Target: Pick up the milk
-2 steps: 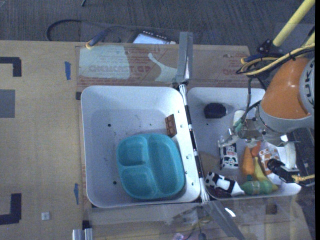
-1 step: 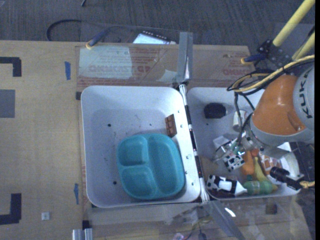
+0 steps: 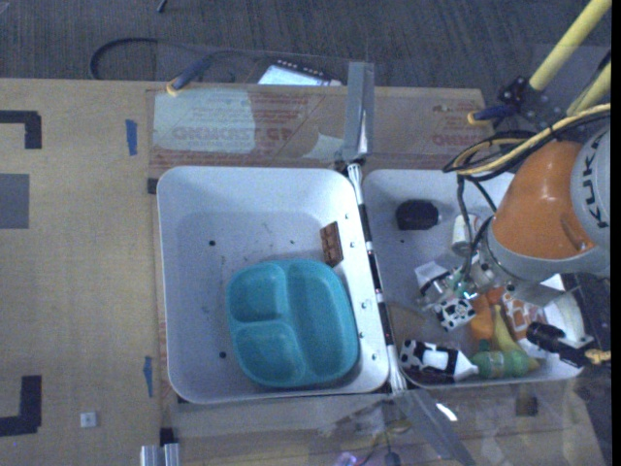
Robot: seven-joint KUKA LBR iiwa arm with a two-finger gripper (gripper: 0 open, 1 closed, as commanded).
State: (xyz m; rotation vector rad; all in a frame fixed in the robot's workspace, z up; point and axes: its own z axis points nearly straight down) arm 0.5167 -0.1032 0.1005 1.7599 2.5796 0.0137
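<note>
Overhead view — grey arm with glossy orange band reaches into right bin (image 3: 427, 250). Gripper (image 3: 456, 294) low among clutter; grip state cannot be told. Milk (image 3: 437, 357), cow-spotted carton, lies on side near front wall. Left bin (image 3: 194, 221) holds teal divided tray (image 3: 291, 323) — smooth, rounded.

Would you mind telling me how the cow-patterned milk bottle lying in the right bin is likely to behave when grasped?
The milk bottle lies on its side near the bin's front wall, so it may roll if nudged. It looks like a small toy, probably light and stiff. Its rounded body could slip from the pincer, and the green item beside it crowds one end.
</note>
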